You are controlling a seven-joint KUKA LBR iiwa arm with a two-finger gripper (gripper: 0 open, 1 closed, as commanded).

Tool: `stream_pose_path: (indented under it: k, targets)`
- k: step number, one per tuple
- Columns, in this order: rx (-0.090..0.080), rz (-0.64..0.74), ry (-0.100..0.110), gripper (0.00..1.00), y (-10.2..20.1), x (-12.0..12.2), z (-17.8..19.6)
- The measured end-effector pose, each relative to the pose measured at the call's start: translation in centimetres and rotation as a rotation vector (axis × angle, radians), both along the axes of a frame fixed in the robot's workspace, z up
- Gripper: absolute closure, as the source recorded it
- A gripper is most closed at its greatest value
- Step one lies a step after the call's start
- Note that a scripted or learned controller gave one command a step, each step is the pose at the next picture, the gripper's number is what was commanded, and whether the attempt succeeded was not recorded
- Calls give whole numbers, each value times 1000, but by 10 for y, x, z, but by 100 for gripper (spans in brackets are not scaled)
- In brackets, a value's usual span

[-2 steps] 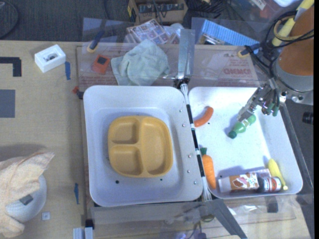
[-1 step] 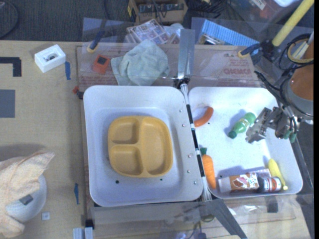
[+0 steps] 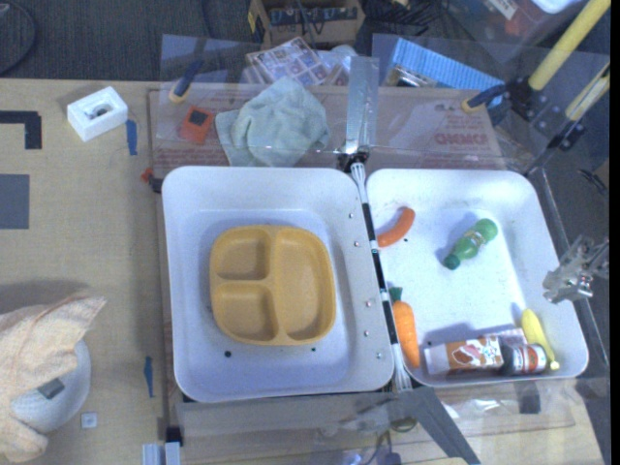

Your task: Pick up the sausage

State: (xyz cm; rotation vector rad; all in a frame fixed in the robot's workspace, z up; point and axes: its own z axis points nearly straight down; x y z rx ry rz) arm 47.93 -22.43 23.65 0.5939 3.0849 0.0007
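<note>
**Sausage lies untouched at the edge of the right bin**

The sausage [image 3: 395,227], orange-red and curved, rests on the white floor of the right bin [image 3: 504,187], close against the divider that separates it from the left bin [image 3: 184,260]. Farther into the right bin from the sausage sit a green bottle [image 3: 471,242], tilted, and, toward the near wall, a carrot [image 3: 405,329], a sauce bottle [image 3: 484,355] lying on its side and a yellow banana [image 3: 536,333] just beside it. Across the divider from the sausage, a yellow compartment tray [image 3: 273,284] occupies the middle of the left bin. The gripper [image 3: 572,277] sits at the right bin's far rim, well apart from the sausage and holding nothing; whether its claw is spread or pressed together cannot be told. Beyond the bins from the sausage, a pale green cloth [image 3: 276,122] lies crumpled on a clear sheet, and a small white box [image 3: 97,112] rests on the wooden bench [image 3: 77,221].
</note>
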Motion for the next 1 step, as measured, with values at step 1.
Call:
stream_pose_path:
  k: [1]
  targets:
    - [1,233,0,100,111,1,-13]
